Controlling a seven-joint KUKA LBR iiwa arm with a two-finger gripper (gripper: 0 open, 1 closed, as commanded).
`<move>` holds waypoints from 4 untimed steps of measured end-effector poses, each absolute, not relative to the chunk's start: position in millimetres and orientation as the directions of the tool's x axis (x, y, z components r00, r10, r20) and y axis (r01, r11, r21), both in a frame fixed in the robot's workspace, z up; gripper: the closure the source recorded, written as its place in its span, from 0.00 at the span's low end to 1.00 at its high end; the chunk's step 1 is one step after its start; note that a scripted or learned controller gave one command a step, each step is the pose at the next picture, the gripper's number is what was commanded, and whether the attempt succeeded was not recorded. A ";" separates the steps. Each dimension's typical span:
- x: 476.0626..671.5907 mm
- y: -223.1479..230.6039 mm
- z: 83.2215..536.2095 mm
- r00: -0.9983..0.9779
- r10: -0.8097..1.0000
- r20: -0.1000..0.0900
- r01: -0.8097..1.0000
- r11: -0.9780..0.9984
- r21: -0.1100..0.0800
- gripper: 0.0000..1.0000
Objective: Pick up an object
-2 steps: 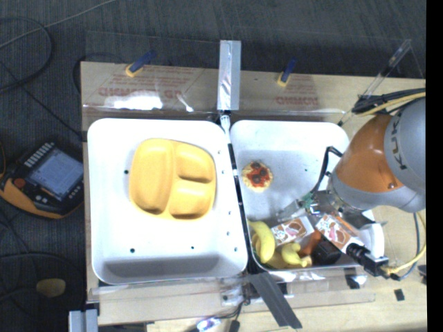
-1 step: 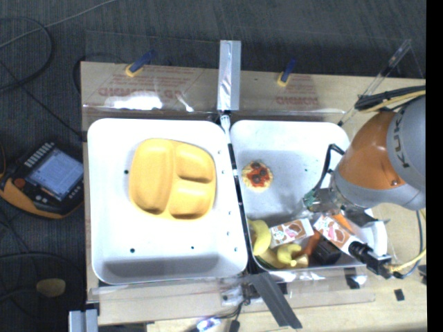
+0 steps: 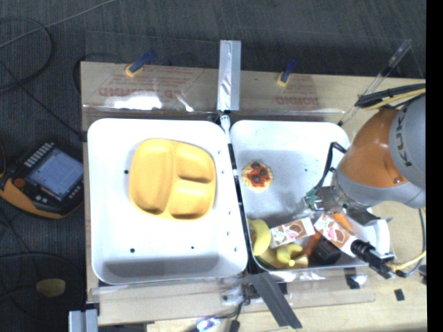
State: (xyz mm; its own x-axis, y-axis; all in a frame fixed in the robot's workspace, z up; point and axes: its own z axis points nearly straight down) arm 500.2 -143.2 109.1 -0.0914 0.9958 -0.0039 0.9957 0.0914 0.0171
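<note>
Just beside gripper [image 3: 320, 221]: small carton [image 3: 287, 233]

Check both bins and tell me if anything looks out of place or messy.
Nothing looks spilled or broken. The left bin holds one yellow divided tray, lying slightly askew. In the right bin a small pizza toy sits apart, while the banana and small cartons are heaped in the near corner below the arm.

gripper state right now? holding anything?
Gripper: cannot be told. It sits low over the clutter at the near end of the right bin, next to the small cartons; nothing is visibly held.
</note>
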 end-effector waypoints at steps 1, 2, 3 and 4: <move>495.6 -178.4 93.3 0.138 0.990 0.022 0.990 -0.138 0.015 1.00; 507.3 -119.2 225.0 0.031 1.000 -0.002 1.000 -0.031 -0.002 1.00; 507.3 -119.4 225.0 0.032 0.999 -0.003 1.000 -0.032 -0.003 0.00; 485.4 -128.7 114.5 0.105 0.994 -0.001 0.994 -0.105 0.004 0.00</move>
